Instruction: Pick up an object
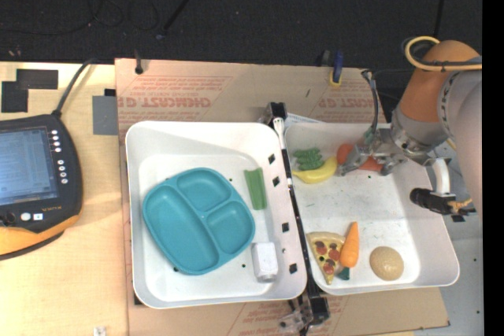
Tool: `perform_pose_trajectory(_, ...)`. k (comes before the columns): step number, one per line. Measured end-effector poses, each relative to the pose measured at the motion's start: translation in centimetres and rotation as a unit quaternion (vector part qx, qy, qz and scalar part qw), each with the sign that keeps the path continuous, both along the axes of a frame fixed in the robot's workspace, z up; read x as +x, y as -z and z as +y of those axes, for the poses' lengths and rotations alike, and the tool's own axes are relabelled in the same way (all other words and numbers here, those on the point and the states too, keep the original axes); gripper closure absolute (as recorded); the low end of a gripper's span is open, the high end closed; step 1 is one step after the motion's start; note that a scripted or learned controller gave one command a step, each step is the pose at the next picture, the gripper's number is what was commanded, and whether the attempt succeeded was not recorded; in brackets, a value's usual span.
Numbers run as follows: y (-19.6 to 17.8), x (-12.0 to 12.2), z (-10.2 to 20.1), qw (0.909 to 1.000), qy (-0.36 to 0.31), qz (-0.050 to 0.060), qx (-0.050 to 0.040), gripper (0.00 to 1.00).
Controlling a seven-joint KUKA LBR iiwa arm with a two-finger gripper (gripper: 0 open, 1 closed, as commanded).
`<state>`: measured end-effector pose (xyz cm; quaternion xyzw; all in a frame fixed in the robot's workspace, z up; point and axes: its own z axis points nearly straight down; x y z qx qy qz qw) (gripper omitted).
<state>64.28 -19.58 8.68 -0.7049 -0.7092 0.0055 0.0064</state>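
My gripper [367, 160] is low over the far part of the right bin [429, 244], reaching in from the right. A small red-orange object [344, 152] lies right at its tip on the left; whether it is held cannot be seen. Just left of that lie a yellow banana [316, 173] and a green leafy piece [307, 158]. In the near part of this bin are a pizza slice [326, 253], an orange carrot [350, 243] and a tan round roll [386, 263].
The left bin [150, 145] holds a teal divided plate [198, 219], a green block [255, 188] and a white block [264, 260]. A black divider [285, 193] runs between the bins. A tablet pendant [31, 173] sits at far left.
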Motion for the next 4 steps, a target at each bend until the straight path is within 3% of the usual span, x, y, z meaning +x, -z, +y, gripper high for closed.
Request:
perform_pose_trajectory(1,0.0,-13.8,-2.0,1.0000,0.007,-0.003,0.0001,0.00)
perform_pose_trajectory(2,-0.1,-9.0,0.5,1.0000,0.001,-0.009,-0.0003,0.00)
perform_pose_trajectory(3,-0.1,-5.3,-1.7,1.0000,0.001,-0.009,-0.0012,0.00)
perform_pose_trajectory(4,0.1,-0.3,-1.8,1.0000,-0.001,0.007,0.0025,0.00)
